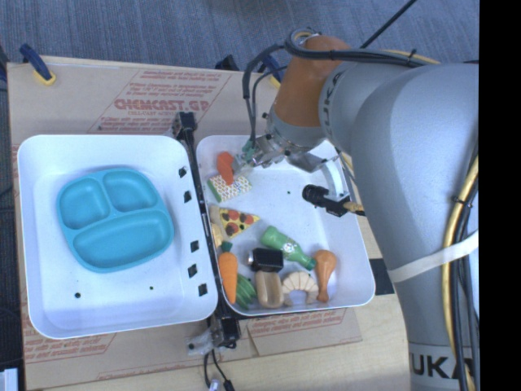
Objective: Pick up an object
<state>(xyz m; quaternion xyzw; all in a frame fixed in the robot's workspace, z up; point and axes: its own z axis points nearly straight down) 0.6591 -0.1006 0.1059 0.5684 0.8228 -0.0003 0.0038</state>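
Observation:
My gripper reaches down into the far left part of the right bin. Its tip is right beside a small orange-red toy, which lies on the bin floor next to it. Just in front of that toy sits a pale sandwich-like block. A pizza slice lies further forward along the bin's left wall. The wrist and arm hide the bin's far right corner.
Crowded at the right bin's near end are a green bottle, a black block, a carrot, a bread piece, a croissant and a drumstick. The left bin holds a blue divided plate.

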